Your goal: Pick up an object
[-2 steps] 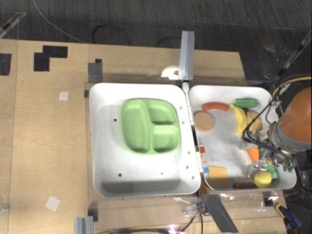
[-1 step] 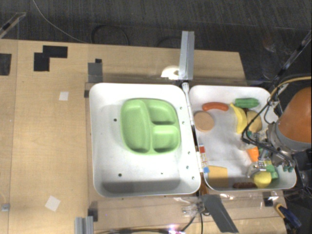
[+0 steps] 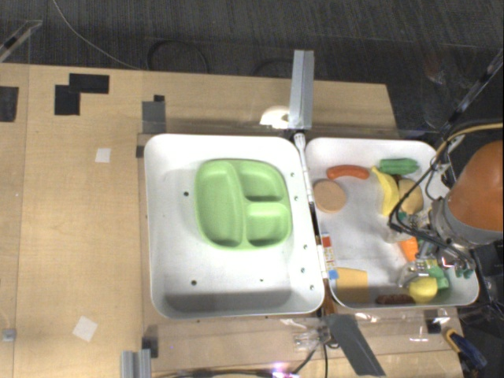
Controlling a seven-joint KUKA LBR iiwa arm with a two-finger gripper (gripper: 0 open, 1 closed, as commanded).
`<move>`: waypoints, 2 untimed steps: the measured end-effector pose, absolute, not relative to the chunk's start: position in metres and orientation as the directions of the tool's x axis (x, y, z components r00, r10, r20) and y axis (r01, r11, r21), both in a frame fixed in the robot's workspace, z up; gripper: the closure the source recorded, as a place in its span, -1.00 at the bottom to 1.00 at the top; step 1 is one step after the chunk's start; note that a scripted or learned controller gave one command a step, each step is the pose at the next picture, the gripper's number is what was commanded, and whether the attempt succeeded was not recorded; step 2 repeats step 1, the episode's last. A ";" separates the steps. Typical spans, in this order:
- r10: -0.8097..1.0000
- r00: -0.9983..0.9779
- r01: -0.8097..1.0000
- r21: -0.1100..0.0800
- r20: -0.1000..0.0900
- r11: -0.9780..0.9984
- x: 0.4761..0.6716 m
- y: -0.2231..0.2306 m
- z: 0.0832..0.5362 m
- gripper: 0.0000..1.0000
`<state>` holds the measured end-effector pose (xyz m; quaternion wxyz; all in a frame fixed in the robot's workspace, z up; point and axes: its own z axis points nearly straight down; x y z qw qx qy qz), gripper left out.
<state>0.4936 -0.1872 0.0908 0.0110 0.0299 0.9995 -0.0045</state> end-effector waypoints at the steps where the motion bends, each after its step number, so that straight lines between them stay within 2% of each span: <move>1: 0.040 -0.999 0.040 -0.006 -0.022 0.999 0.494 -0.189 0.091 -1.00; 2: 0.040 -0.999 0.040 -0.006 -0.022 0.999 0.494 -0.189 0.091 -1.00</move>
